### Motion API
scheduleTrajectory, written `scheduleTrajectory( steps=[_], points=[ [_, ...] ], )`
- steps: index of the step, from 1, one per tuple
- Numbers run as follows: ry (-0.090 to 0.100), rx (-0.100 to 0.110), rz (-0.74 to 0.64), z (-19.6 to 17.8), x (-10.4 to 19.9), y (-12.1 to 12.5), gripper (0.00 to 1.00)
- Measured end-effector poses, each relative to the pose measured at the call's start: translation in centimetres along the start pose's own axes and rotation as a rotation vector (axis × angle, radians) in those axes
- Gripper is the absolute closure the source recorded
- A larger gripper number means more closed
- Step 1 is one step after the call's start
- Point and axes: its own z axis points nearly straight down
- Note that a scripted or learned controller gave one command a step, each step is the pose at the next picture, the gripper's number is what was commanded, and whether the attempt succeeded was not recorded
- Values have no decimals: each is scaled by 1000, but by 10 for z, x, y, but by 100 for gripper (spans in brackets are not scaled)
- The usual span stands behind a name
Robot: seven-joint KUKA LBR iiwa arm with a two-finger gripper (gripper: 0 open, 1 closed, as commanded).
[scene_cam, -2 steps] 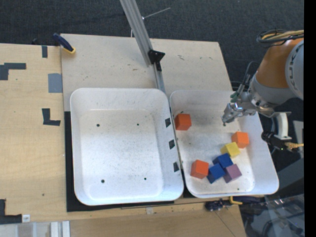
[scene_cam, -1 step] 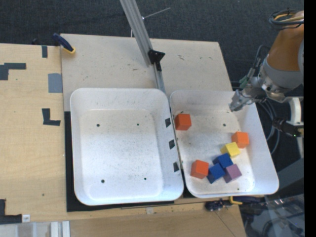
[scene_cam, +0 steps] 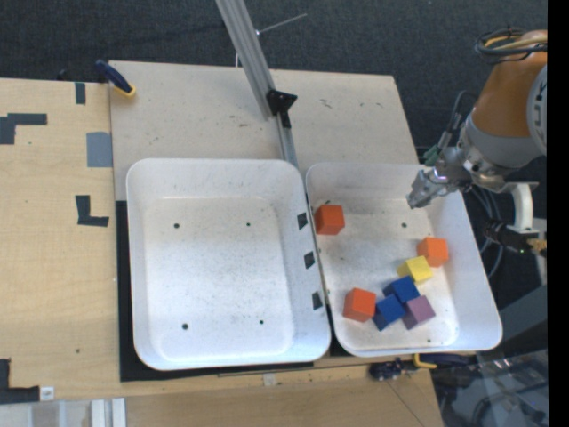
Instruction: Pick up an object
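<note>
Nearest the camera, at the front edge of the bench, a small dark object (scene_cam: 391,369) lies just below the right bin (scene_cam: 471,327); it is too small and blurred to identify. In the front part of that bin is a cluster of blocks: an orange block (scene_cam: 359,304), two blue blocks (scene_cam: 388,311) (scene_cam: 403,289) touching one another, a purple block (scene_cam: 419,310) against them, a yellow block (scene_cam: 417,269) just behind, and a second orange block (scene_cam: 434,251) beside the yellow one. Farther back, near the bin's left wall, a third orange block (scene_cam: 330,219) sits apart from the rest. The left bin (scene_cam: 142,238) shows speckled marks and four dark dots on its floor. The gripper (scene_cam: 421,194) hangs over the right bin's far right corner, well apart from every block; it appears small and blurred, so whether it is parted or closed cannot be told, and nothing is seen in it. The arm (scene_cam: 507,105) is cut off by the right edge. Beyond the bins, a grey metal bar (scene_cam: 249,43) runs slantwise to the top edge, where it is cut off. At the far left lies a blue-and-yellow object (scene_cam: 116,78), unclear in form.
</note>
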Motion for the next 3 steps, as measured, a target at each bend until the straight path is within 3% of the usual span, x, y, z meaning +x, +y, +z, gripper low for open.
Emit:
scheduleTrajectory(
  steps=[3],
  points=[
    [4,-2,-7,-11,155,-22,100]
  ],
)
